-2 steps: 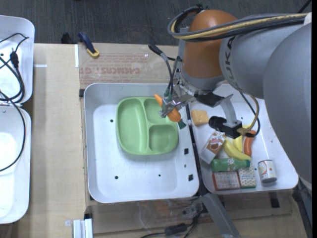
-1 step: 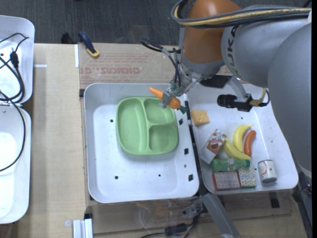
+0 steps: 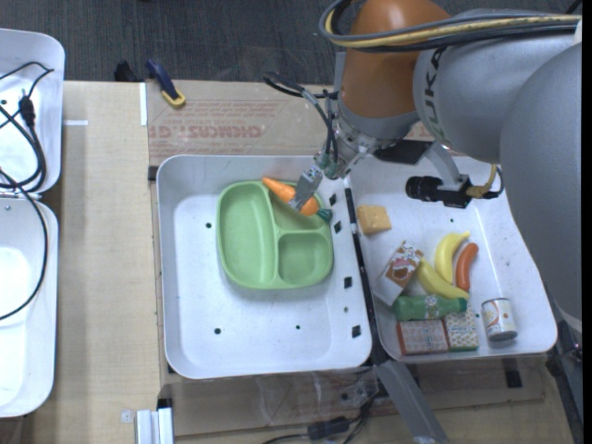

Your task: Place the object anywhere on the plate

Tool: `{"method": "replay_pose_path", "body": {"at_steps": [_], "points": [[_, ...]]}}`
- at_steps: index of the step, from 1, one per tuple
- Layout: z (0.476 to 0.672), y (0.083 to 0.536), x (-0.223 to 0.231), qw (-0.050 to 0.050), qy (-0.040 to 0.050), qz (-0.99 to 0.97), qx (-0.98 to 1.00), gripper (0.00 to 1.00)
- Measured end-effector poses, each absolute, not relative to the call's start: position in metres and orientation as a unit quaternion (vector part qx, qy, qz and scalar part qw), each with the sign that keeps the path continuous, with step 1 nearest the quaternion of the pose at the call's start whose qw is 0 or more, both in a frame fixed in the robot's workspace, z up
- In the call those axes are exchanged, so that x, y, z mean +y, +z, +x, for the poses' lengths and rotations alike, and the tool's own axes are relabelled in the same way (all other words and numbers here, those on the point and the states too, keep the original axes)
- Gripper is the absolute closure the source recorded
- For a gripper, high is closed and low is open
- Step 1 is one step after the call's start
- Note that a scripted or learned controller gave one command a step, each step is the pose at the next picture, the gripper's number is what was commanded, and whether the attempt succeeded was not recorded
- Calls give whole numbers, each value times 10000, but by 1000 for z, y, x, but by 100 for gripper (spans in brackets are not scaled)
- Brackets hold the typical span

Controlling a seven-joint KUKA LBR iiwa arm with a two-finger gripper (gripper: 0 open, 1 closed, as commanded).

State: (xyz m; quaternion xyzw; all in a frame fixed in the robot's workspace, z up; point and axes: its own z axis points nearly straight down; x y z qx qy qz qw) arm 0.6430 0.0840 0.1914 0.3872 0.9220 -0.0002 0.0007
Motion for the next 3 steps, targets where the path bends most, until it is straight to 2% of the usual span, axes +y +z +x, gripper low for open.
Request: {"method": "replay_pose_path", "body": {"at_steps": [1,2,3], "points": [[625,192,87,0,-3,3953,9186,0],[625,192,87,1,-4,3957,9184,0],[613,216,94,8,-3,4706,8824,0]]}}
